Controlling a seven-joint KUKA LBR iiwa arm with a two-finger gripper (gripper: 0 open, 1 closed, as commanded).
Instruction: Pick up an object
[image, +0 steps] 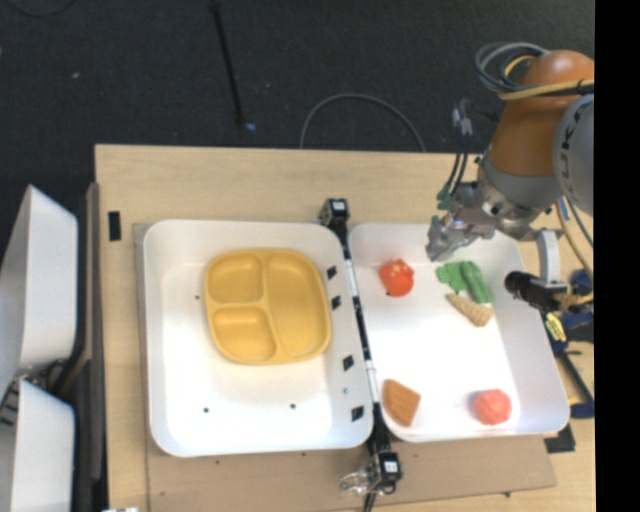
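My gripper (441, 246) hangs over the far side of the right bin (440, 350), just above and to the left of a green toy vegetable (466, 278). A tan wedge (471, 309) lies right below that green piece. A red tomato-like toy (397, 277) sits to the gripper's lower left. Near the bin's front lie an orange bread-like piece (402, 401) and a pink-red round toy (491, 406). Nothing shows between the fingers.
The left bin (180, 400) holds a yellow three-compartment plate (267, 304). A ridge with black clips (352, 320) separates the two bins. The wooden bench (120, 180) surrounds both bins.
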